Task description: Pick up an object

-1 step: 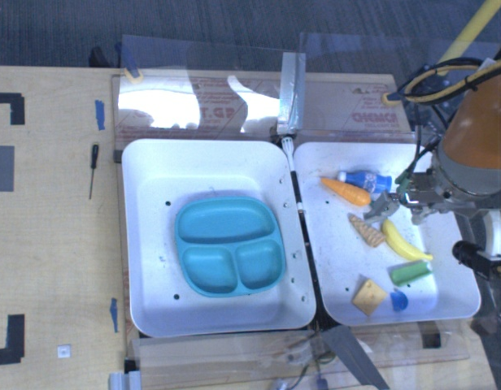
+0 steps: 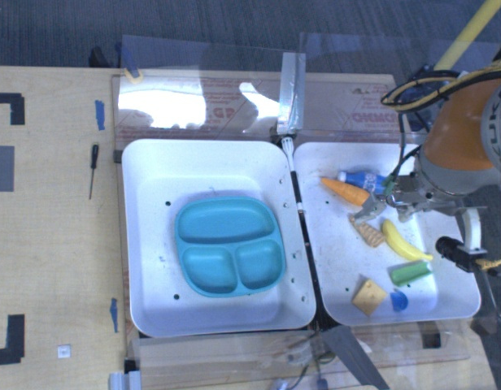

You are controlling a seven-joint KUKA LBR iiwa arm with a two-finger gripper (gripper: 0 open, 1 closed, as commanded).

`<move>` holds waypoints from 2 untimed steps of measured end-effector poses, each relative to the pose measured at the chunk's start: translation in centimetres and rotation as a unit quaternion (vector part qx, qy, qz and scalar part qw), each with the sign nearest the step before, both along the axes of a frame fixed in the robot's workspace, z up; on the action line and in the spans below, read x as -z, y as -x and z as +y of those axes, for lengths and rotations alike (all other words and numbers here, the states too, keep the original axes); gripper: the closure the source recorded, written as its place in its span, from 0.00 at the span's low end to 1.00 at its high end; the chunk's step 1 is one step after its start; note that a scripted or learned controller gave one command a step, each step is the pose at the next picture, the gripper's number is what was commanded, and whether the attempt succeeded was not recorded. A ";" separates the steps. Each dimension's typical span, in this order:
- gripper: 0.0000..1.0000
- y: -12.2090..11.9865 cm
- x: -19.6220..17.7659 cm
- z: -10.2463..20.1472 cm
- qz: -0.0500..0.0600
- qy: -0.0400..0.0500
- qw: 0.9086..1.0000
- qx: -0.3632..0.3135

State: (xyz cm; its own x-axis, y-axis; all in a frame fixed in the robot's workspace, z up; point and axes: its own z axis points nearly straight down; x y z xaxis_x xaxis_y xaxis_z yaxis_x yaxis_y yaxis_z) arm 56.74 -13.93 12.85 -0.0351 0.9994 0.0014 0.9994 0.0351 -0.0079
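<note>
On the bench's left side, bare pale wood (image 2: 47,242) with black corner marks is seen, and a thin dark tool (image 2: 93,169) lies near the left bin's (image 2: 145,242) outer edge. Within that bin a blue divided tray (image 2: 228,244) is set, with one long compartment at the far side and two smaller ones nearer the camera. Across the central divider, the right bin (image 2: 336,258) is crowded with small items: an orange carrot-shaped piece (image 2: 346,189) lies at the far side, a blue-and-white tube (image 2: 361,177) just behind it, a ridged tan piece (image 2: 368,233) below, a yellow banana (image 2: 403,242) beside that, then a green cylinder (image 2: 410,273), a tan wedge (image 2: 368,296) and a small blue piece (image 2: 398,301) near the front rim. The gripper (image 2: 379,205) is lowered among these, near the carrot-shaped piece and the tube; its metal fingertips are seen slightly parted, with nothing plainly held between them. The tube's right end is hidden by the gripper. The arm's wrist (image 2: 466,136), grey with an orange band, is cut off at the right edge, and cables (image 2: 421,92) overlap the bin's far corner. The small blue piece is too small to identify.
</note>
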 end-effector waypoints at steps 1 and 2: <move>0.00 2.9 4.1 -0.5 -0.007 0.000 0.998 -0.067; 1.00 2.8 3.0 -0.6 -0.009 0.002 0.998 -0.066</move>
State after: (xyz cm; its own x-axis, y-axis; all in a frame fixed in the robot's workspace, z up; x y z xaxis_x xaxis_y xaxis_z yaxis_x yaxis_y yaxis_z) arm 53.91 -14.54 9.82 -0.1663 0.9861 -0.0037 0.9860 0.1663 0.0107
